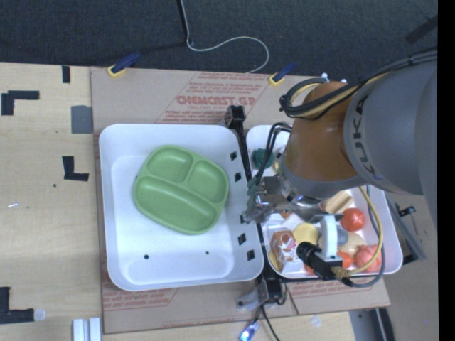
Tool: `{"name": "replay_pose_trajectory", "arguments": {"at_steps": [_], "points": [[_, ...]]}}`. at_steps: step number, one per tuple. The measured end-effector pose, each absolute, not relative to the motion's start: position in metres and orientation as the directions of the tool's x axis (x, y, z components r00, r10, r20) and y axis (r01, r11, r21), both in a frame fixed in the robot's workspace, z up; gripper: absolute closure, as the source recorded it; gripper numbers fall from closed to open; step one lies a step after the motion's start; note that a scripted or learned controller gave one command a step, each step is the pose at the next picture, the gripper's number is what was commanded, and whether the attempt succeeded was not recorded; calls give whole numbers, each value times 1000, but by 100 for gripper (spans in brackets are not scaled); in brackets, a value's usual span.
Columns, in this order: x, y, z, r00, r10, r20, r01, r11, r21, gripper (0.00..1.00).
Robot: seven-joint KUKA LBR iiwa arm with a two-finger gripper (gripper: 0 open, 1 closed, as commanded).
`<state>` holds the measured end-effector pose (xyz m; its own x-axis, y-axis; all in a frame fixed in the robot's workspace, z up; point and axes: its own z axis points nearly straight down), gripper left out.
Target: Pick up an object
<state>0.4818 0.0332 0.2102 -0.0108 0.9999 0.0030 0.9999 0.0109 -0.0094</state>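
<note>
1. Camera view, left side: left bin (pixel 117 190) sits on the table (pixel 43 212) and contains a green divided plate (pixel 182 187), lying flat toward its upper middle.
2. Right side: right bin (pixel 392 258) contains small objects, among them a red tomato-like piece (pixel 353 219), a yellow piece (pixel 307 232) and a printed packet (pixel 284 248).
3. Arm (pixel 341 144) hangs over the right bin; its gripper (pixel 264 203) sits low by the divider between the bins, and its state cannot be told.

Smooth matt green plastic tray (pixel 183 188), glossy white plastic bins (pixel 114 190), matt brown cardboard sheet (pixel 206 98) with red print, pale wood-look surface (pixel 43 212), arm (pixel 398 126) satin grey, orange band (pixel 320 144) glossy
</note>
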Motion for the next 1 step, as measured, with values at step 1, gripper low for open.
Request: {"name": "replay_pose_trajectory", "arguments": {"at_steps": [1], "points": [[485, 26, 302, -2, 1000, 1, 1000, 2, 7, 100]]}}
